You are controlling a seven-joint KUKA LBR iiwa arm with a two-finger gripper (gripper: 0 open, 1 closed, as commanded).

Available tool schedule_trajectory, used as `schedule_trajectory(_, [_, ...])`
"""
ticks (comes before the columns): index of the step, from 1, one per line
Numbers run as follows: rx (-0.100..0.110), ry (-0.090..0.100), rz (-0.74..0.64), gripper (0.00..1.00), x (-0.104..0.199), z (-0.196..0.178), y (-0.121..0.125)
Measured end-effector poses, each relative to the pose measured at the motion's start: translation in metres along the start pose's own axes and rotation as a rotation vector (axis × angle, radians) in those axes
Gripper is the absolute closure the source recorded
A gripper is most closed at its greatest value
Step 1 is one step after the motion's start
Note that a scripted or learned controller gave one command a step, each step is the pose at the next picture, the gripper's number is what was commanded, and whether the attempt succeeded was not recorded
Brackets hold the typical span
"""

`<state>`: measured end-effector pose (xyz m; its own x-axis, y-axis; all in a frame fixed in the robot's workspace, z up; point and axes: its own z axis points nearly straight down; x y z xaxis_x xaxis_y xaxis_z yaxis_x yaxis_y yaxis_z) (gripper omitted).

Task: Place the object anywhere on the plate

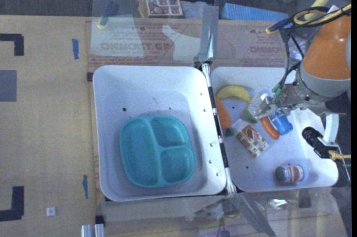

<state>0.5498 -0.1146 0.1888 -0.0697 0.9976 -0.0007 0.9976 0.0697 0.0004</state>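
1. Bins. Two white bins stand side by side on the bench, their inner walls touching. The left bin holds the plate. The right bin holds all the loose items.

2. Plate. The plate is teal and has three compartments. It lies flat in the near half of the left bin, close to the near wall.

3. Arm. The arm reaches in from the right, over the far right part of the right bin. The gripper sits low above a cluster of items at the middle of that bin. Whether it is spread or pressed together cannot be told, because the view there is cluttered.

4. Cluster at the gripper.
- A blue piece lies just under the gripper, on its near side.
- An orange piece touches the blue piece on its left.
- A pale, green-tipped item, possibly wrapped in clear film, lies just left of the gripper.
No item is seen to be gripped.

5. Other items in the right bin.
- A banana lies near the far left corner.
- A carrot lies along the left wall, just below the banana.
- A brown packet lies near the middle, just beside the orange piece.
- A can rests near the near wall, well apart from the cluster.
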Motion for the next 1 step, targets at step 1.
schedule_trajectory(1, [0.004,0.002,-0.042,1.00,0.1003,-0.0174,-0.0077])
